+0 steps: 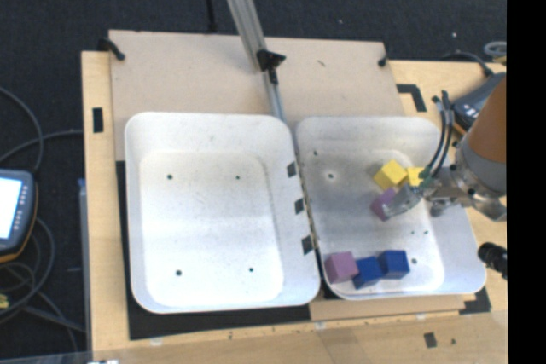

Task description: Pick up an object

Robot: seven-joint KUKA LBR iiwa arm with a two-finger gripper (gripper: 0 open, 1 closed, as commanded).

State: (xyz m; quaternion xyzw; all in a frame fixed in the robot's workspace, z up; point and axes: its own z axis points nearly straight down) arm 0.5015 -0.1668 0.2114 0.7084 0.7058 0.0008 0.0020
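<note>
Gripper (408,199) low in right bin (358,141), finger state unclear, beside small purple block (383,205).

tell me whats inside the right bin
In the right bin: a yellow block, a small purple block at the end effector, a larger purple block and two blue blocks. The arm covers the bin's right edge.

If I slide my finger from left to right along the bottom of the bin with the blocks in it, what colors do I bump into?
Left to right along the near side of the right bin: purple block → first blue block → second blue block.
</note>
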